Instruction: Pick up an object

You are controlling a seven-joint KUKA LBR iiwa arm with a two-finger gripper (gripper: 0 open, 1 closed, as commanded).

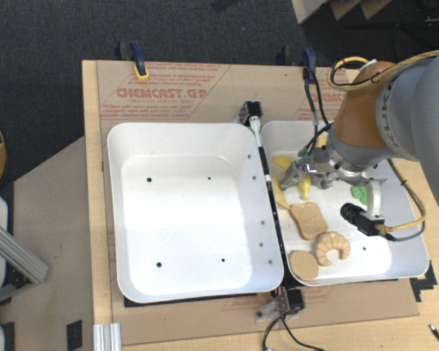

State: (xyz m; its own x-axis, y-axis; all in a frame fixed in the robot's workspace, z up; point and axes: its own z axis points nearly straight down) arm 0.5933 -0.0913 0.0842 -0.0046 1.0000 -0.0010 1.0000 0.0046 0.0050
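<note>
1. Gripper [305,174] low in right bin [402,265], over yellow banana [284,165]; can't tell finger state.
2. Probably best: center on banana, squeeze, lift straight, avoiding bread slice [308,219] and croissant [331,246].

Reaches in from the right: grey arm [417,108] with an orange band [358,112] above the wrist, bent downward. Gripper [307,178] hangs low at the wrist's end, pointing left; finger state too obscured to tell.
</note>
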